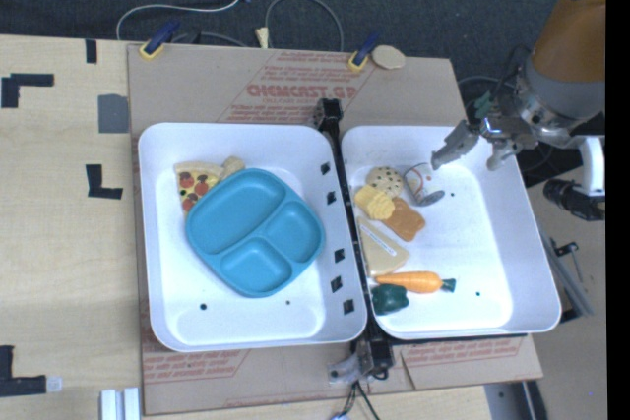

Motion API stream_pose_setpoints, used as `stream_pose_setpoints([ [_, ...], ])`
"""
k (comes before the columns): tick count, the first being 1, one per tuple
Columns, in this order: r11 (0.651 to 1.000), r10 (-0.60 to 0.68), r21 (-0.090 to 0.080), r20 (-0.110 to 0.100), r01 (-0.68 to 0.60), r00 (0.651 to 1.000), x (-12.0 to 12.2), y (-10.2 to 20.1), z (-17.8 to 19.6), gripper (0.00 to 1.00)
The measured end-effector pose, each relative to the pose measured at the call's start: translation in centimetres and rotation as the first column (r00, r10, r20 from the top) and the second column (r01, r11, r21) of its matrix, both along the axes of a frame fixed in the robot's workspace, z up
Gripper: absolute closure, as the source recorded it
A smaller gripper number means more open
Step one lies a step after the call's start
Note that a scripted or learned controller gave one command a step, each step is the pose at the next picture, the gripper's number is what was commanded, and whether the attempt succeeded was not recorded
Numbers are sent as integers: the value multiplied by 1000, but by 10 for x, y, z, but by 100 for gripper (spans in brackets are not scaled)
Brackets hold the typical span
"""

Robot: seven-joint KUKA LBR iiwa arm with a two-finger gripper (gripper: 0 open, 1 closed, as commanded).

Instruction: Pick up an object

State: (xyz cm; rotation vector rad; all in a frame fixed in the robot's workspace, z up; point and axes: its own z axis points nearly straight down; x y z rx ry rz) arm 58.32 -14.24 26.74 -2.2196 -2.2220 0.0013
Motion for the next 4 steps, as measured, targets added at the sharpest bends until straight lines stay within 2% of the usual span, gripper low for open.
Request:
stream_pose_setpoints([
  [1,1000,4,2,-7,-4,1000,27,46,-110,0],
  [2,1000,-1,1,-7,1,1000,-4,47,-175,0],
  [3,1000,0,0,3,0,1000,4,45,-179,0],
  [4,1000,1,-2,7,-1,1000,44,45,-179,0],
])
